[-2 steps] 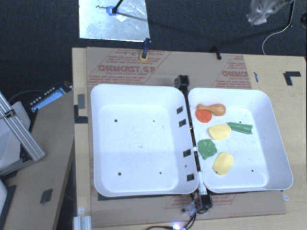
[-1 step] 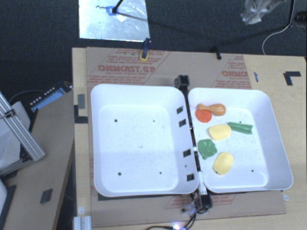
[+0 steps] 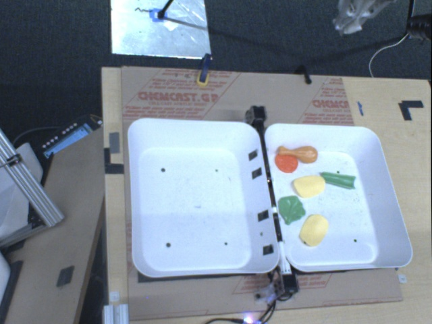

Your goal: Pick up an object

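Note:
The right white bin point(image 3: 385, 181) holds several toy foods. An orange piece point(image 3: 301, 154) lies at the back beside a red round piece point(image 3: 286, 163). A yellow piece point(image 3: 309, 185) and a green pepper-like piece point(image 3: 337, 179) lie in the middle. Toward the front, a green leafy piece point(image 3: 291, 209) sits next to a yellow lemon-like piece point(image 3: 314, 229). My gripper point(image 3: 354, 12) hangs high at the top right, far behind the bins, blurred and with nothing visible in it.
The left white bin point(image 3: 196, 201) sits beside the right one on a cardboard sheet point(image 3: 175, 94). A shiny metal plate point(image 3: 158, 17) lies at the back left. An aluminium frame point(image 3: 27, 187) stands at the left edge. Cables run across the dark floor.

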